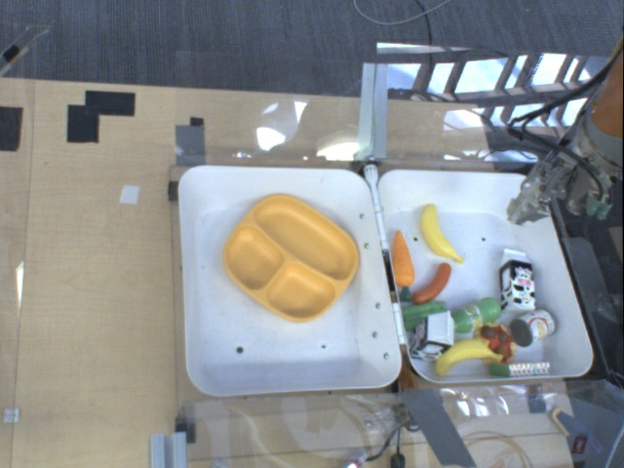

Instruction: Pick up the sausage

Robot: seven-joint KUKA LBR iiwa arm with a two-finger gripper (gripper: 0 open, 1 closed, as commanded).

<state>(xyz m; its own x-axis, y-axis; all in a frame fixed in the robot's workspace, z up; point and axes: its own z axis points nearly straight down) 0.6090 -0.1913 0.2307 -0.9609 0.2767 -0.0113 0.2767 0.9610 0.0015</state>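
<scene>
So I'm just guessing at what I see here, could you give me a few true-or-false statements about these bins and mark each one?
1. The sausage lies in the right bin. True.
2. The yellow divided plate holds the sausage. False: the plate sits in the left bin, away from the sausage.
3. The carrot lies next to the sausage. True.
4. The gripper is touching the sausage. False: it is at the right bin's far right corner, apart from it.
5. There is just one banana. False: two, banana and banana.
</scene>
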